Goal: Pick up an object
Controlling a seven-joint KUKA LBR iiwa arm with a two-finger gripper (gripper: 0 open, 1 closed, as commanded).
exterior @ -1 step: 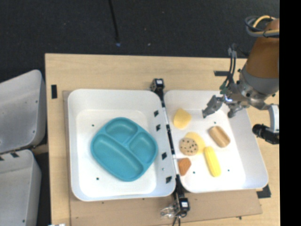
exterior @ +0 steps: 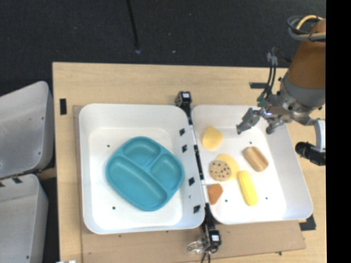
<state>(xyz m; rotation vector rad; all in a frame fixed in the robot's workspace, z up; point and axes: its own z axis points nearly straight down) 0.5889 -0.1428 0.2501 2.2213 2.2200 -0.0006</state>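
Gripper point(exterior: 259, 123) hangs released and empty near the right bin's point(exterior: 290, 201) far edge, bread roll point(exterior: 255, 158) just nearer.

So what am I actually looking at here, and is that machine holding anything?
You see one picture, taken from a camera fixed above a wooden bench, looking down at a slant. The grey and orange thing at the right is a robot arm; its gripper is its two-finger hand, open, holding nothing, over the right bin. That bin holds toy food: a yellow lump, a cookie, a bread roll, a corn cob and an orange piece. The left bin holds a blue divided plate.
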